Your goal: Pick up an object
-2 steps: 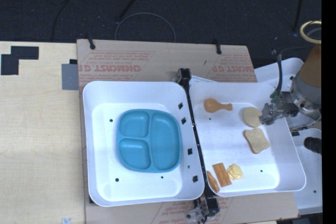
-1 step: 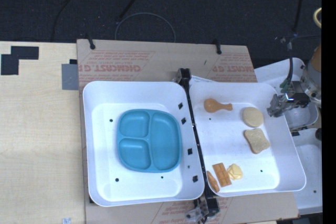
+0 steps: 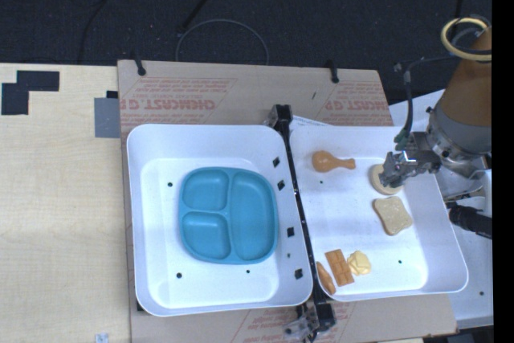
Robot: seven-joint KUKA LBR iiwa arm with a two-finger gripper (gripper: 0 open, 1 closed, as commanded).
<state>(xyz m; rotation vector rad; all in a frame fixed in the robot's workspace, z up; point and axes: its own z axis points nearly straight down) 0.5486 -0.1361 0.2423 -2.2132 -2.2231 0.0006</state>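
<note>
The orange strips (image 3: 335,269) lie below a round tan cookie (image 3: 383,181) under jaws (image 3: 395,170) of unclear state.

The left bin (image 3: 152,173) held a blue divided plate (image 3: 227,215). In the right bin (image 3: 438,269), the end effector (image 3: 395,170) hung over a round cookie (image 3: 383,179), with a chicken drumstick (image 3: 331,162) to its left and a toast slice (image 3: 392,215) nearer.
</note>
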